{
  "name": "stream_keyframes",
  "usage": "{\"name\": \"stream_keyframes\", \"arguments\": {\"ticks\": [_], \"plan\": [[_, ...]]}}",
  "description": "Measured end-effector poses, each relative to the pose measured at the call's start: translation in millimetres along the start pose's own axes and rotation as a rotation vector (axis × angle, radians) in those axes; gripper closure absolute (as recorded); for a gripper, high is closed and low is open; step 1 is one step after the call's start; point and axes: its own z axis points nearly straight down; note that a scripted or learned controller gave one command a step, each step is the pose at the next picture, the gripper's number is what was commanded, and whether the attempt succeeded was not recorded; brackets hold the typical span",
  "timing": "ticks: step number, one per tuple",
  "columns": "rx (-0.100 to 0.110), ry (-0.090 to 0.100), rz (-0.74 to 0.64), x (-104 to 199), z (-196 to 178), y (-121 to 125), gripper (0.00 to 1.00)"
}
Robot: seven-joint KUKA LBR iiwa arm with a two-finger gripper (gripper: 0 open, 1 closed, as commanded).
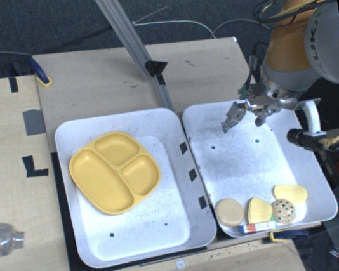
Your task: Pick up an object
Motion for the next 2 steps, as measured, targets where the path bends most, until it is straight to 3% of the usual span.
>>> {"name": "stream_keyframes", "arguments": {"ticks": [1, 2], "plan": [[0.0, 0.002, -0.002, 2, -10, 0, 1.0], [0.0, 0.0, -0.006, 71, 13, 35, 1.0]]}}
